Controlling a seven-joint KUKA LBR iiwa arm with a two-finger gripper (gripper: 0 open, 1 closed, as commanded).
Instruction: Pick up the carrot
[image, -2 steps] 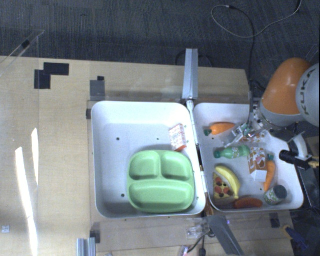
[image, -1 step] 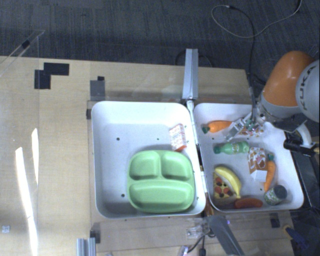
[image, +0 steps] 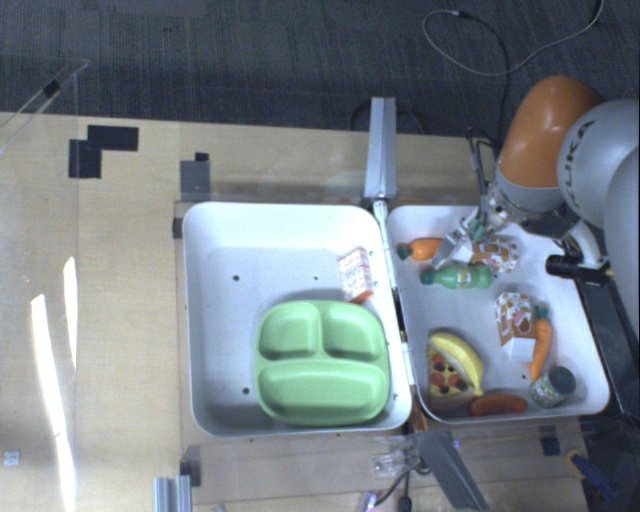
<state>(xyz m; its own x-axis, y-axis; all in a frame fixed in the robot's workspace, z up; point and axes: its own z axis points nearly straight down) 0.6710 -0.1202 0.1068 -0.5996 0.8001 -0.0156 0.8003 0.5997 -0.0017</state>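
A green divided tray (image: 322, 363) lies in the left bin (image: 215, 300), a small carton (image: 354, 274) at the divider. In the right bin (image: 590, 385), the gripper (image: 468, 236) hangs over a green bottle (image: 459, 277), beside a small orange piece (image: 422, 249); finger state unclear. The carrot (image: 541, 343) lies beside a carton (image: 514, 325) at the right wall.

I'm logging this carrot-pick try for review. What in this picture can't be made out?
- Gripper: fingers too small and blurred in the camera view to tell open or shut.
- Small carrot: contact with the gripper unclear.
- Arm: cut off by the right edge.
- Carton: print unreadable.
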